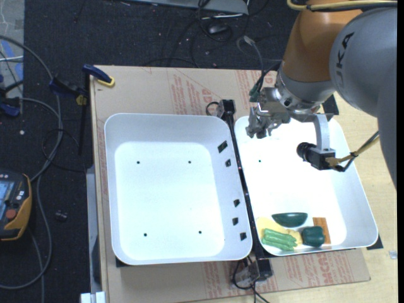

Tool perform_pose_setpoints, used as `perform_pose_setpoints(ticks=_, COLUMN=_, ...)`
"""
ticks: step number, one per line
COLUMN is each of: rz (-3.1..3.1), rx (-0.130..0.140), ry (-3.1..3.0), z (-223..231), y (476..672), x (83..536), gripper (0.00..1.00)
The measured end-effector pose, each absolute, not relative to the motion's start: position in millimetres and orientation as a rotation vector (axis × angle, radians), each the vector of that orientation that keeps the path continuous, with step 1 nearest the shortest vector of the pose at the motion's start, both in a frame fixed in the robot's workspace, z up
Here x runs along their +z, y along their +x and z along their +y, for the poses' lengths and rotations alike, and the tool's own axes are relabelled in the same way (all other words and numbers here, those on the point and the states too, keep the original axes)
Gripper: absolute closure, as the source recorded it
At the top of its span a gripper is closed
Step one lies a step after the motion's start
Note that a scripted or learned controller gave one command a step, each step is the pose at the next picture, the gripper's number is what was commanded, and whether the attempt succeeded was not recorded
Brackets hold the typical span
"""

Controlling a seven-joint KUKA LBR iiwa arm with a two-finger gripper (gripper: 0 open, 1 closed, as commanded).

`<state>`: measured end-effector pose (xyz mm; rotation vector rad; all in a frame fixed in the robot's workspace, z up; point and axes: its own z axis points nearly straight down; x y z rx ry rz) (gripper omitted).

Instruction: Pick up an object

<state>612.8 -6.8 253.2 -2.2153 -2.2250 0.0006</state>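
Observation:
My gripper (261, 129) hangs over the far left part of the right bin (353, 188), near its back rim. Nothing shows between its fingers. Along the bin's near edge lie a dark green bowl-shaped piece (290, 219), a light green ridged object (278, 238), a dark green rounded object (313, 235), a yellow piece (275, 225) and a small orange-brown block (322, 223). They are well apart from the gripper, toward the front of the bin.
The left bin (126, 169) sits beside the right one, with black clips (238, 202) along the shared divider. The arm's grey and orange body (341, 36) looms over the right bin's far side. Cables and a clamp (99, 76) lie beyond the bench.

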Motion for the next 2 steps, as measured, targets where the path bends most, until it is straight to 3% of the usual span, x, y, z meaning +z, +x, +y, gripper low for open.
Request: perform_pose_setpoints(ticks=2, rz=-2.226, rx=0.001, ry=-2.216, z=87.5, y=609.2, x=229.7, gripper=1.0)
